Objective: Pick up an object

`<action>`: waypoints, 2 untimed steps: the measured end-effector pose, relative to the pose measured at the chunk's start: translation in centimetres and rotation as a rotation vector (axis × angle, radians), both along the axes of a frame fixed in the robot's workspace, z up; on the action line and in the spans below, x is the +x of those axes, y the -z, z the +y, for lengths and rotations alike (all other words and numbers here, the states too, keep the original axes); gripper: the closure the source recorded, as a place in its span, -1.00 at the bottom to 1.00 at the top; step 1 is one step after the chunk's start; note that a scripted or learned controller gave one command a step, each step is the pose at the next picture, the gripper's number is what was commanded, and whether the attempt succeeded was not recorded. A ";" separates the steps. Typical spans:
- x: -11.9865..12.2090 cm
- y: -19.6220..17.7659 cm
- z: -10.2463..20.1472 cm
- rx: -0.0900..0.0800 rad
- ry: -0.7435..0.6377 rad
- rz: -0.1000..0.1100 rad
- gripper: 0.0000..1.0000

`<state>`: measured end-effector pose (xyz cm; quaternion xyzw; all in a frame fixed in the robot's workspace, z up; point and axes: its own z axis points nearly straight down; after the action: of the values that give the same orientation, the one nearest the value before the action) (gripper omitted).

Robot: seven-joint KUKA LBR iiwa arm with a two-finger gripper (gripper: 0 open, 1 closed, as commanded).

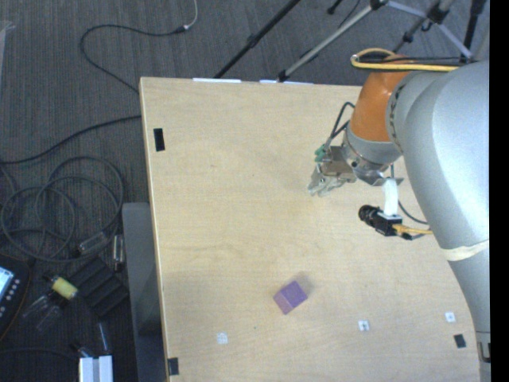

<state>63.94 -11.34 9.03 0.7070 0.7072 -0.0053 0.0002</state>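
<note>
Though well apart, purple block [290, 296] skewed diagonally

Grey arm [445, 150], pincer [322, 183] lowered

A robotics lab or test room is indicated. A bare plywood table [238, 205] is set on dark grey carpet [71, 78], over which loose black cables [56, 205] are strewn. Tripod legs [382, 6] are seen behind the table, and an industrial arm [445, 150] is mounted beside it.
</note>
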 end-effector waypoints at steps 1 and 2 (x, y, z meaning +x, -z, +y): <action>0.0 0.0 0.0 0.000 0.000 0.000 -1.00; -9.7 0.9 1.1 0.009 -0.033 -0.001 -1.00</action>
<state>54.27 -10.28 8.17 0.6952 0.7189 -0.0016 -0.0024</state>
